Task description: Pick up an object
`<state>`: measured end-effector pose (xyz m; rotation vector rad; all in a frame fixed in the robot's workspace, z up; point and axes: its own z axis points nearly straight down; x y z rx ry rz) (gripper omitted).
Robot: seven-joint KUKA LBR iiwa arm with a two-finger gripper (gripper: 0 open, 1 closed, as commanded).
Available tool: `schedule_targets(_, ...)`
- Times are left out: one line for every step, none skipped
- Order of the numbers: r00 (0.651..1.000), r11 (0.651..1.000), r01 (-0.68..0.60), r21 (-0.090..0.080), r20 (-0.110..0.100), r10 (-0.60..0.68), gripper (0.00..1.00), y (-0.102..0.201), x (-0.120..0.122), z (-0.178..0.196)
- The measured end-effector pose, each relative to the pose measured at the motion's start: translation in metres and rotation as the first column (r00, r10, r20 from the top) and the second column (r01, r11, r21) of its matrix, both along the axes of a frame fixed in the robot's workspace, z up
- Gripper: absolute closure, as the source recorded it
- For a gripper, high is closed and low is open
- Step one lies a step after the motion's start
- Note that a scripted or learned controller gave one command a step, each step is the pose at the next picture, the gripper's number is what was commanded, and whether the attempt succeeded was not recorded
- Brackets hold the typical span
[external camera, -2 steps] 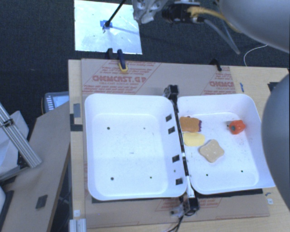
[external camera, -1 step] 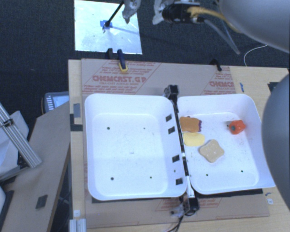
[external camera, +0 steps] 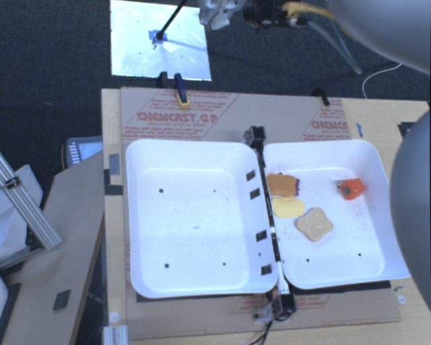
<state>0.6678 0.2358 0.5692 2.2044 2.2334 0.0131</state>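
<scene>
Red "CHEMCAST GP" lettering marks the board (external camera: pixel 176 116) behind the bins, while the pincer (external camera: pixel 217 12) above is too blurred to tell its opening.

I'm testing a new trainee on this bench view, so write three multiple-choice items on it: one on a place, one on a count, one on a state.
1. Where is the red-orange piece?
A. left bin
B. right bin, near its far right wall
C. on the cardboard

2. How many things lie in the right bin?
A. two
B. four
C. six

3. How does the yellow piece lie against the tan toast-shaped piece?
A. stacked on top of it
B. beside it, about touching
C. in another bin

Key: 1 B, it sits by the right wall. 2 B, those three plus an orange-brown piece. 3 B, their edges meet.
</scene>
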Motion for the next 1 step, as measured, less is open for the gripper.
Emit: schedule_targets(1.000,1.000,-0.001,0.000,-0.001,0.001,0.00,0.0000,-0.0001,-0.0002)
